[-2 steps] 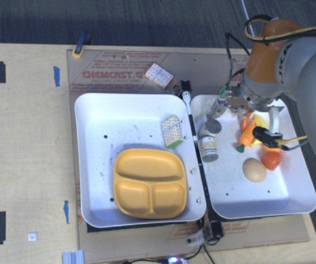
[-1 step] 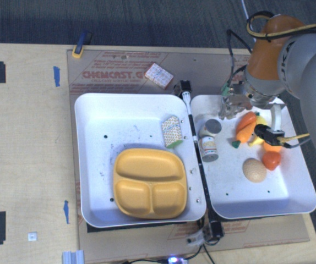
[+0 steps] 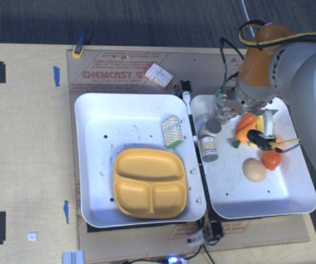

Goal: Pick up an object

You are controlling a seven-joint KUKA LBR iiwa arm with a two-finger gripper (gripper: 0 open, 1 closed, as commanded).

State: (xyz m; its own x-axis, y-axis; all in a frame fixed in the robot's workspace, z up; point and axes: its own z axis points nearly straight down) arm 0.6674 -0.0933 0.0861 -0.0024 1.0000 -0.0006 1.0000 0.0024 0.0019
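Note:
My gripper (image 3: 225, 106) hangs over the far left part of the right bin (image 3: 290, 202), below the orange wrist band. Just right of it lies an orange carrot (image 3: 245, 125) with a green end. A small labelled jar (image 3: 208, 148) stands below and left of the gripper, with a grey round piece (image 3: 213, 127) behind it. A red tomato (image 3: 271, 160) and a beige egg-shaped thing (image 3: 254, 170) lie nearer the bin's middle. Nothing shows between the fingers.
The left bin (image 3: 89, 147) holds a yellow compartment tray (image 3: 150, 183) and a small patterned packet (image 3: 172, 131). Behind the bins, on the cardboard, lie a patterned card (image 3: 158, 75) and a black-and-white marker (image 3: 185, 90). The right bin's front half is bare white floor.

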